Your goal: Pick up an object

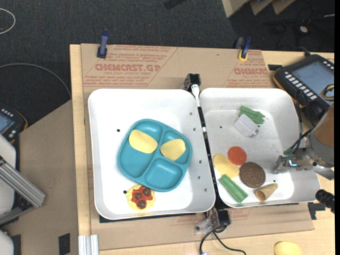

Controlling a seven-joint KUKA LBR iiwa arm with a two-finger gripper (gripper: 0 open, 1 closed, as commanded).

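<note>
Two shallow white bins sit side by side on a brown cardboard sheet point(159, 62) printed in red with "CHEMCAST", once behind each bin; the smaller print beneath is too fine to read.

From the right edge, the grey arm point(324, 142) comes in low over the right bin point(276, 102), its gripper point(284, 163) by that bin's right wall, above bare floor; I cannot tell how it is set, and nothing shows in its hold.

Near it lie a brown round cookie point(252, 175), a red ball point(237, 155), a green stick point(232, 188), a tan cone point(265, 192) and a pale yellow piece point(224, 165). Farther back rest a clear plastic wrapper point(246, 125) and a green leafy piece point(252, 115).

The left bin point(106, 142) holds a blue three-compartment plate point(151, 166) bearing two yellow discs point(142, 141), with a small pizza toy point(140, 196) beside it.
</note>
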